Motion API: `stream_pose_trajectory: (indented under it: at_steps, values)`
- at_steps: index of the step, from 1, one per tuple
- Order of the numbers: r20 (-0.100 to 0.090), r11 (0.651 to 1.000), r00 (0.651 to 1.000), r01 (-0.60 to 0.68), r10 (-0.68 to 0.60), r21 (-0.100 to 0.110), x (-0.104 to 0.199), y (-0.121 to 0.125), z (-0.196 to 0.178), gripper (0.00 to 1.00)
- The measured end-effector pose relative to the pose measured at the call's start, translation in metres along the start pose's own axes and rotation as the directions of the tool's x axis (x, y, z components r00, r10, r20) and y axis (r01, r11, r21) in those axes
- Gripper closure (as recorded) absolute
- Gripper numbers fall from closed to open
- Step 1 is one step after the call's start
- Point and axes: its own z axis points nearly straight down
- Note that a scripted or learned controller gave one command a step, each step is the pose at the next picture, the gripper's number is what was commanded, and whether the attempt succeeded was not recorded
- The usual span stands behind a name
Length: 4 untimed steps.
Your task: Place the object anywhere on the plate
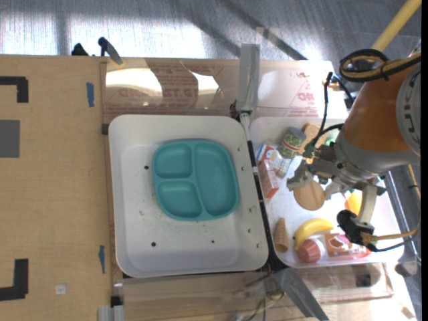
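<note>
Your arm reaches into the right bin (pixel 297 263), its gripper (pixel 314 179) low over a round tan wooden piece (pixel 309 196); whether the pincer is apart or clamped cannot be told from here. The teal divided plate (pixel 196 178) lies in the left bin (pixel 134 233). Near the gripper sit a green-labelled can (pixel 292 141), a banana (pixel 313 229), an ice cream cone (pixel 281 234) and a pink cup (pixel 310 250).

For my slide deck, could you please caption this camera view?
The gripper hovers over toy food in the right bin; the teal plate waits.
</note>
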Motion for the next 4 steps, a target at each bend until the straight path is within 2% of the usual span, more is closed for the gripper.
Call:
stream_pose_trajectory:
  at_steps: [1,2,3,4]
  values:
    - [0.000,0.999,0.999,-0.054,0.054,0.006,0.054,-0.027,0.027,1.00]
    - [0.000,0.998,0.998,0.070,-0.070,0.001,0.118,-0.008,0.026,1.00]
    - [0.000,0.943,0.943,0.332,-0.332,0.006,0.172,-0.043,0.037,1.00]
    - [0.001,0.949,0.949,0.316,-0.316,0.008,0.172,-0.036,0.069,1.00]
